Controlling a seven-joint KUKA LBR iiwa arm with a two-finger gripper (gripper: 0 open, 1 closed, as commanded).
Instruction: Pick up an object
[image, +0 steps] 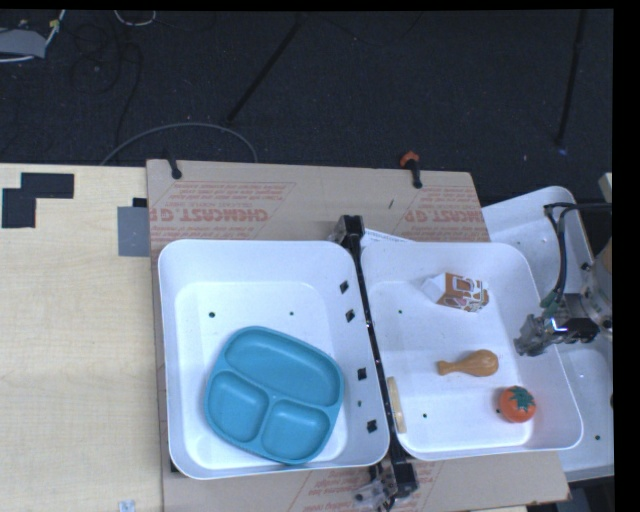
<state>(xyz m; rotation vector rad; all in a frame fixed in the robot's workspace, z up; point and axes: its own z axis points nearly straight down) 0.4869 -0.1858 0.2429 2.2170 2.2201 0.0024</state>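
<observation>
Here, the left bin (190, 290) holds a blue divided plate (272, 394), lying flat toward its front. In the right bin (400, 300) lie a crumpled white-and-brown wrapper (458, 291) near the back, a tan drumstick-shaped toy (468, 365) in the middle, and an orange tomato-like toy (517, 403) at the front right. The gripper (540, 335) hangs at that bin's right rim; its state cannot be told, and nothing shows in its grasp.

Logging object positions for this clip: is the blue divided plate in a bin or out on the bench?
In: the blue divided plate lies flat inside the left bin, within its white walls.
</observation>
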